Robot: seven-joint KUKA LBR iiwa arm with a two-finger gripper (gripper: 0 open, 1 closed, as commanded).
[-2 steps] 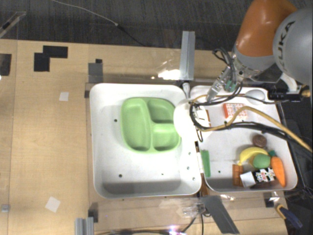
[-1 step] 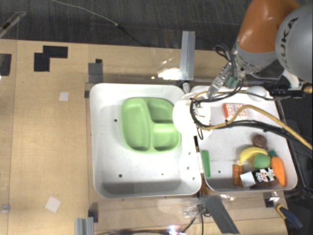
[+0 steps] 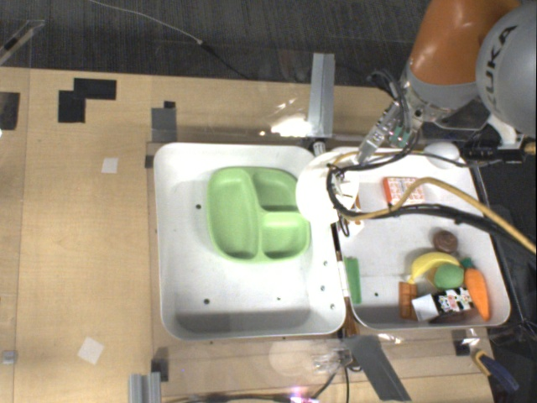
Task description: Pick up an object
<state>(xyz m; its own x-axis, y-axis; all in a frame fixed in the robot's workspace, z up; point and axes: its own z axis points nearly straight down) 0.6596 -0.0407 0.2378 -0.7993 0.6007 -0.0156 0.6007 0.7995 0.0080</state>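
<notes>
A green divided plate (image 3: 256, 212) lies in the left bin (image 3: 180, 250). In the right bin (image 3: 382, 242) a cluster sits at the near right: a yellow banana (image 3: 430, 264), a green fruit (image 3: 450, 275), an orange carrot (image 3: 477, 295), a black-and-white carton (image 3: 451, 302) and a small brown block (image 3: 407, 300). A brown round piece (image 3: 445, 240) lies just behind them, and an orange-and-white packet (image 3: 403, 190) is at the back. A green bar (image 3: 352, 279) lies by the left wall. My gripper (image 3: 329, 190) hangs over the far end of the wall between the bins, seen from above under its white body and cables.
The grey arm with its orange band (image 3: 457, 32) reaches in from the upper right. Black and yellow cables (image 3: 419, 212) trail across the back of the right bin. A metal post (image 3: 322, 95) stands behind the bins. Wooden bench (image 3: 75, 250) surrounds the bins.
</notes>
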